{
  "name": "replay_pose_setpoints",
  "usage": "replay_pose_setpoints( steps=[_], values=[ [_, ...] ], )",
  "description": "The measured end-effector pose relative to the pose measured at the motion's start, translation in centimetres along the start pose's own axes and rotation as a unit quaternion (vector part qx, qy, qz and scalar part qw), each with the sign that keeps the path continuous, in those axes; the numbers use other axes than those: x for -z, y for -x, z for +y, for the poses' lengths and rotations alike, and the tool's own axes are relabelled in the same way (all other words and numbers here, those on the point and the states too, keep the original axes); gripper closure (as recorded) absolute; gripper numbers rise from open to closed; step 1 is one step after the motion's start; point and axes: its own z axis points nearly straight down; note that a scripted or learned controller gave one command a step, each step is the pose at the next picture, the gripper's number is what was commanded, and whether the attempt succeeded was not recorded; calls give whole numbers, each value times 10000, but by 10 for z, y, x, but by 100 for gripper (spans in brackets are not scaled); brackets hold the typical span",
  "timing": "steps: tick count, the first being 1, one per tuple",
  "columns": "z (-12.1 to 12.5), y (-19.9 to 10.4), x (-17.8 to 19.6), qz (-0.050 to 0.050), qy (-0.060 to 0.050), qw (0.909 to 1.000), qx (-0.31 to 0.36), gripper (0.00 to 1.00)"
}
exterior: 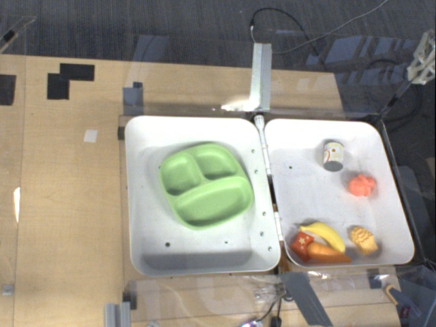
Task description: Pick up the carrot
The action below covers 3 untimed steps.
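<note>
Crowding is the hazard: the carrot (pixel 328 253) is wedged in the right bin's (pixel 300 182) near corner, touching the banana (pixel 324 236) and strawberry (pixel 302 241), so a neighbour could be grabbed instead; jaw state cannot be told.

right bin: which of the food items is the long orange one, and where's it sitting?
The carrot, at the near edge of the right bin, just below the yellow banana. The pink-orange item farther back is round, not long.

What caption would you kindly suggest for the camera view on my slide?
Carrot lies beside a banana in the right bin; a green divided plate sits in the left bin.
</note>
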Motion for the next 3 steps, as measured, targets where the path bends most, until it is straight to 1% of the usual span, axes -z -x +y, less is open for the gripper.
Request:
replay_pose_setpoints(
  steps=[3],
  values=[
    [-1, 6, 41, -155, -90, 9998, -31, 100]
  ],
)
